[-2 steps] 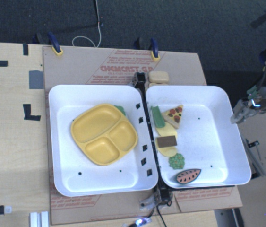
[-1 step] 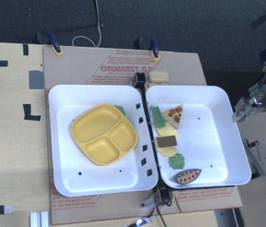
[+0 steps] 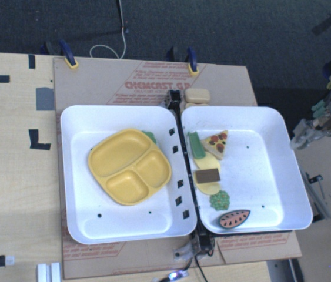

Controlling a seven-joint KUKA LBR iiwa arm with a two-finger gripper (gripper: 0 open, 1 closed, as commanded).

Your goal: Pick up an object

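Pale wood bench top [image 3: 12,157] with black tape marks; a brown cardboard sheet [image 3: 147,81] lies on it, held at the far edge by two clamps.

Left white bin [image 3: 71,216] and right white bin [image 3: 271,128] sit on the cardboard side by side, with their inner rims touching.

Left bin: a yellow divided plate [image 3: 130,166] with three compartments lies near the middle. A green piece [image 3: 149,136] peeks out from behind its far edge, mostly hidden, so its type cannot be told.

Right bin: all items to pick lie along the left wall, well apart from the right side.
- green stick [image 3: 197,145], lying lengthwise near the wall
- pizza slice [image 3: 217,143], just right of the stick
- yellow disc [image 3: 208,187], with a brown block [image 3: 207,175] lying on top of it
- watermelon slice [image 3: 234,218], near the front rim
- broccoli piece [image 3: 219,201], between the disc and the watermelon

Outside the bins: a beige block [image 3: 197,96] rests on the cardboard just beyond the right bin's far rim.

The gripper [image 3: 307,135] is seen at the right edge, beside the right bin's outer rim and clear of every item. It is blurred and partly cut off, so I cannot tell whether it is open or closed. Nothing is seen held.
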